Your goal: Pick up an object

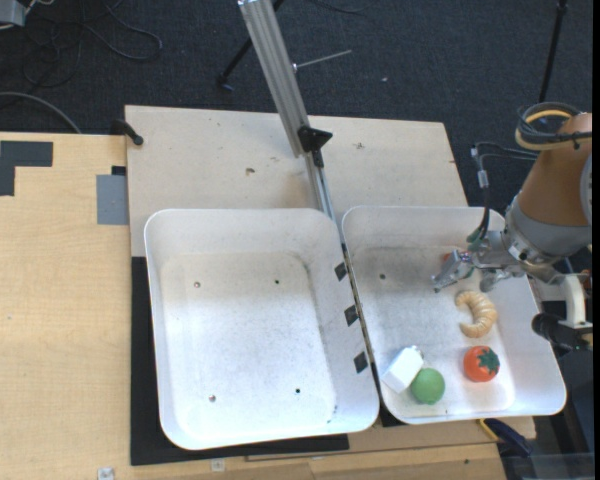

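The right bin (400,248) holds a tan croissant (476,311), a red tomato (481,363), a green ball (428,385) and a white block (403,367). My gripper (466,269) hangs low over the right bin, just above and left of the croissant. Its fingers spread apart with nothing between them. The arm comes in from the right, its orange band (560,183) above the wrist.
The left bin (240,328) lies beside the right one, joined by black clips along the shared rim. A slanted metal pole (280,78) rises behind the bins. A wooden table surface sits to the left.
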You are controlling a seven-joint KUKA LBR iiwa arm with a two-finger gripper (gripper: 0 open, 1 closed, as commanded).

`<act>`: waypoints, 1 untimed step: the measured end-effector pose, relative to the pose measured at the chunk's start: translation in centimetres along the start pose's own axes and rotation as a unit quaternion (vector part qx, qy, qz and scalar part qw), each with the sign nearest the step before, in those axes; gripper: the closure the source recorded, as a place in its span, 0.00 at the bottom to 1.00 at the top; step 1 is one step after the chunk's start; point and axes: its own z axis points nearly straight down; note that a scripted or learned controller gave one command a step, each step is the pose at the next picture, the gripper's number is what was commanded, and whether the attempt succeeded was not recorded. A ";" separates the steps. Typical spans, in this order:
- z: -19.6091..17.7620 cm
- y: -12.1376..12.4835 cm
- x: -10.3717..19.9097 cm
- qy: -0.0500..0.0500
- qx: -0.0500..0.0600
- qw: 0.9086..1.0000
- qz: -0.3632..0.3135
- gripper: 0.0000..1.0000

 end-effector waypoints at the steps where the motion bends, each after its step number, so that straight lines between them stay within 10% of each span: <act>1: 4.9 0.2 -0.1 -0.003 -0.005 1.000 0.001 0.00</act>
